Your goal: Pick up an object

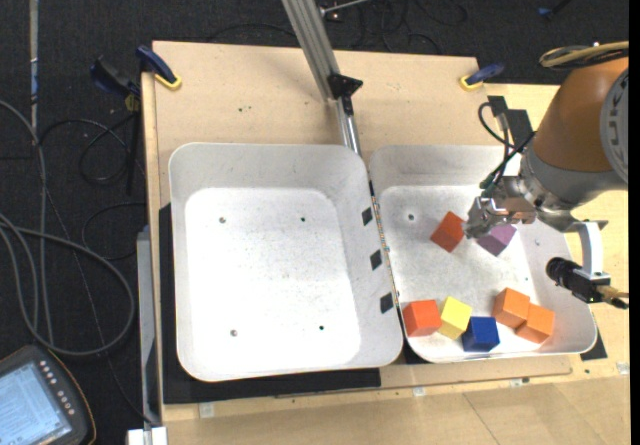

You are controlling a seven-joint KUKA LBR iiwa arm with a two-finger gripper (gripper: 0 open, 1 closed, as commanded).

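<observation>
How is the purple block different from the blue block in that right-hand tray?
The small purple block lies mid-tray, right under the end effector; the small blue block sits against the front wall. The purple block touches no other block; the blue block touches a yellow block. Both lie in the right white bin.

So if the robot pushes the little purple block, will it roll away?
Probably not. The small purple block looks flat-sided like a cube, so it should slide or tip over rather than roll. It seems stiff, not squishy. It lies right beside the gripper on the smooth white bin, so a nudge might skid it.
</observation>
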